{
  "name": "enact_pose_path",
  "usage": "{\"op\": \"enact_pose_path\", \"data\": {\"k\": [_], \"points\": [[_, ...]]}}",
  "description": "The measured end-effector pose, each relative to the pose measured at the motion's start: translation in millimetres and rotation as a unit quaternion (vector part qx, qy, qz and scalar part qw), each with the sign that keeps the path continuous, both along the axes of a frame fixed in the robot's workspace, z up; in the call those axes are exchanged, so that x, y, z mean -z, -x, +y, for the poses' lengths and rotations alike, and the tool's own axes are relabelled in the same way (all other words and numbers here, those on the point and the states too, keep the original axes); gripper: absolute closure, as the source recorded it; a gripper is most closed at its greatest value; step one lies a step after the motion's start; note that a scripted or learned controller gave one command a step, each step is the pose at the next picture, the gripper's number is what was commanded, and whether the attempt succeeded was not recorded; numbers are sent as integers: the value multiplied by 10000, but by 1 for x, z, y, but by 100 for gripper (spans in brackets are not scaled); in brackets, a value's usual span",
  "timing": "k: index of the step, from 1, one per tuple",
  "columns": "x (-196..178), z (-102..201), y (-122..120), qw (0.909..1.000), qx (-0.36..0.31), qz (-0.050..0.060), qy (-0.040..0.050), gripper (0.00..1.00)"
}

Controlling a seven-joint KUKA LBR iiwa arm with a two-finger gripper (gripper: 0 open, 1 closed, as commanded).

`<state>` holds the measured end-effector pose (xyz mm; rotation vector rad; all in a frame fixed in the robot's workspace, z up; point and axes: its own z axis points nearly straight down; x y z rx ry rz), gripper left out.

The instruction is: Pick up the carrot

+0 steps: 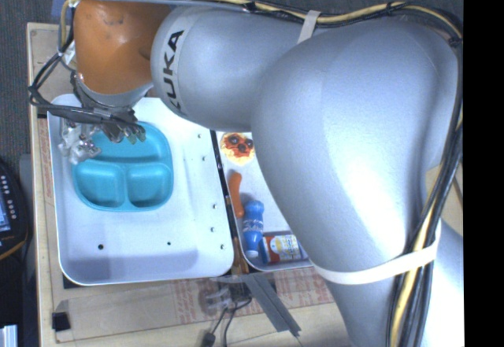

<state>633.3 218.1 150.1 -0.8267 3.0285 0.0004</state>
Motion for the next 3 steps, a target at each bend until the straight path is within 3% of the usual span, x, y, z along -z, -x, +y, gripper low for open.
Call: {"op": "enact_pose_path", "data": {"k": [1,2,3], "points": [[48,0,-29,9878,-1553,-85,4,100],[-54,-56,-12,9659,-2588,-10,4,100],[57,-42,0,9257,-3782,4,1,100]]}}
